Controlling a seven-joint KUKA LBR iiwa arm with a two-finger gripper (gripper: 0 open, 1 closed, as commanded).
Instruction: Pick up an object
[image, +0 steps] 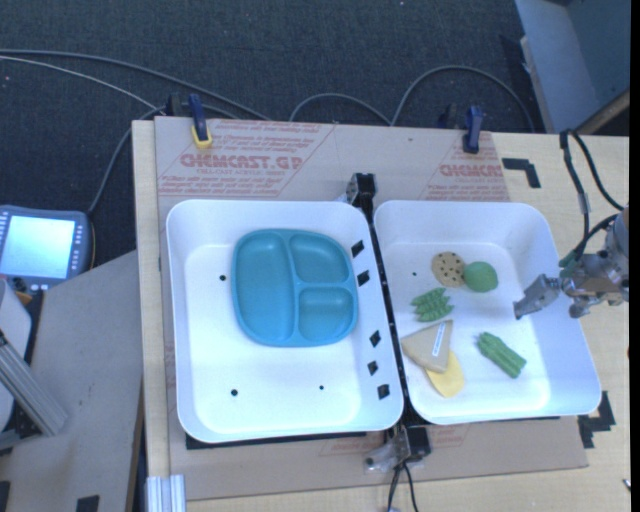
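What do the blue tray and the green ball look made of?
Blue tray: likely moulded plastic, matte, one even colour with rounded compartment ridges. Green ball: probably plastic or foam toy food, smooth and uniformly green; too small to tell more.

A blue tray (296, 287) with three parts sits in the left bin (200, 400). The right bin (530, 225) has a cookie (448, 267), a green ball (480, 276), and a cheese wedge (430, 345). The gripper (545, 293) hangs over its right side.

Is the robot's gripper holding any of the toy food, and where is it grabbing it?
Nothing is held. The gripper hovers over bare bin floor.
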